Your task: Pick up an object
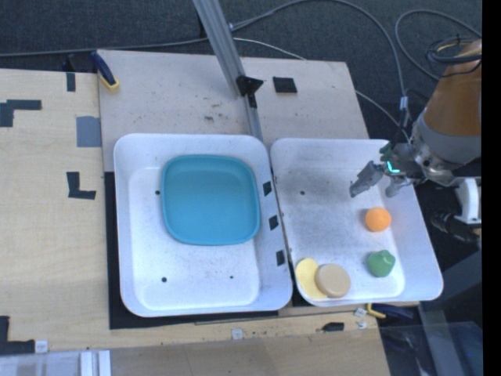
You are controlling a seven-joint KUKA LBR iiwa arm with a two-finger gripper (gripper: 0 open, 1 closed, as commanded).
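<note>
The arm (450, 112) is reaching in from the right edge of the frame. Its gripper (377, 182) is pointing left and downward, fingers spread apart, gripping nothing.

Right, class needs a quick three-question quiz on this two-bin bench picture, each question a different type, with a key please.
1. True or false: the blue plate lies in the left bin.
2. Multiple choice: which thing in the right bin lies nearest the gripper? A) the orange ball B) the green object C) the tan disc
3. Fill in: the tan disc rests partly on a ______ piece near the right bin's front edge.

Key: 1 true; 2 A; 3 yellow.
</note>
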